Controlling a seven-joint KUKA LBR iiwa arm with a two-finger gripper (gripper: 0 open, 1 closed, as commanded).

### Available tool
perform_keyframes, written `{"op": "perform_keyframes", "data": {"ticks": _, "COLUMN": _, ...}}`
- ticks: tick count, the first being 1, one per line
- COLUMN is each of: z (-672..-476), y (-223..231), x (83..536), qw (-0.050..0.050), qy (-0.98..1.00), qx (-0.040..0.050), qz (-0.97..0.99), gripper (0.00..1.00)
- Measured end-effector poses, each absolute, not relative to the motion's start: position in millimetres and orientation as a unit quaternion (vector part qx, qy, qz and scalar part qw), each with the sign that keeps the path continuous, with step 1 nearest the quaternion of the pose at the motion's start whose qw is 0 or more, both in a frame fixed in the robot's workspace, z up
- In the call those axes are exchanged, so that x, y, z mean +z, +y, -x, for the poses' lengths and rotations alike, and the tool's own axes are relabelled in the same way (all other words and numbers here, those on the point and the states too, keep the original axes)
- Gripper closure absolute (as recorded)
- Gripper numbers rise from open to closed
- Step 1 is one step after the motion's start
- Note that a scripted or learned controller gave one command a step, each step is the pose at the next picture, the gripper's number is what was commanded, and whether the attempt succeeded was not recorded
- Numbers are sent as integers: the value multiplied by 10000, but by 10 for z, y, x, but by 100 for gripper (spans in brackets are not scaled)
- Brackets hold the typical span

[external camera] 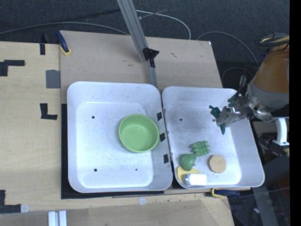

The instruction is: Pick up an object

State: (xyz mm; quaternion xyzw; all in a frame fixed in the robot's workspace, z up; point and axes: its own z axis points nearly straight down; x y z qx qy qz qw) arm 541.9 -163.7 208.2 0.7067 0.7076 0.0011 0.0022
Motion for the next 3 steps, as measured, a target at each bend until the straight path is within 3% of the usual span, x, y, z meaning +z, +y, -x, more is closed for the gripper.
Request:
{"op": "perform_keyframes", "data": {"ticks": 1, "z": -5445, "y": -1570, "x": 2528, "qw": 18, "qy": 7080, "qx": 9, "qz": -7062, "gripper": 100}}
{"op": "perform_keyframes", "data": {"ticks": 3, "z": -5628, "y": -462, "x": 2271, "qw": -17, "qy": 7094, "qx": -5, "qz": -7048, "gripper": 100}}
